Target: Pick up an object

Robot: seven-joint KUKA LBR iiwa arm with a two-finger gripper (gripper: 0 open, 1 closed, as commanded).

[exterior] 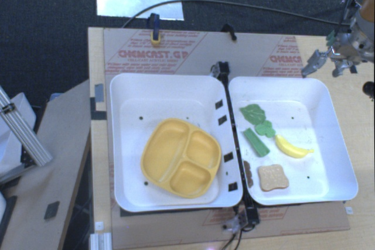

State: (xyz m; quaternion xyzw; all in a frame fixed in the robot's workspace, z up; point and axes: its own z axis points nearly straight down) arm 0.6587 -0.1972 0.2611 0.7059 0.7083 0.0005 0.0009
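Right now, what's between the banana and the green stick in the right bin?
Nothing: the camera view shows bare white bin floor between the banana and the green stick. The green leafy piece sits above that stretch.

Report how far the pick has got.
Done: nothing lifted. The banana, toast slice and green pieces all lie in the right bin. In hand: nothing; the hand hangs open above that bin's far right corner. Left: descend, grasp one item, lift.
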